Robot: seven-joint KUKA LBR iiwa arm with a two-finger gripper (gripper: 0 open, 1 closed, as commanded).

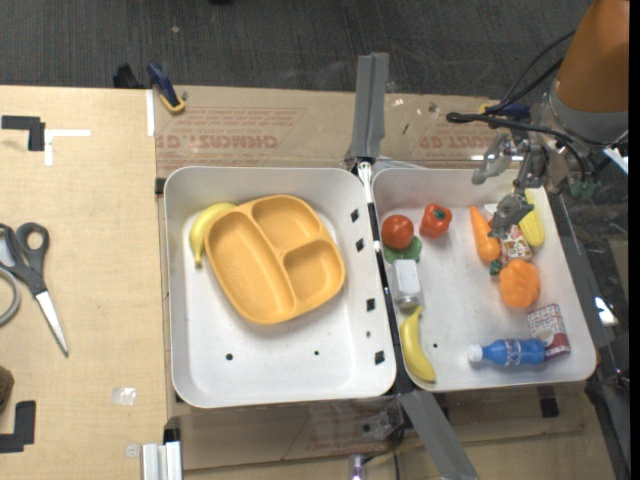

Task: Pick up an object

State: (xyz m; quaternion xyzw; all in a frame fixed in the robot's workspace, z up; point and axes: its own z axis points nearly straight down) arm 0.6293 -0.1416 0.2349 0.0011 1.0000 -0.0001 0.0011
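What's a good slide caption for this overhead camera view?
Gripper poised over toy food in the right bin; a yellow divided plate sits in the left bin.

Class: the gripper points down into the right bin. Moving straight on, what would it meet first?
Probably the small red-and-white packet directly beneath the gripper, between the orange carrot and the yellow corn cob; depth is uncertain.

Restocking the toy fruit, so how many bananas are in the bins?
2. One banana lies in the left bin, tucked against the yellow divided plate's left edge. The other banana lies along the right bin's left wall. None seems hidden.
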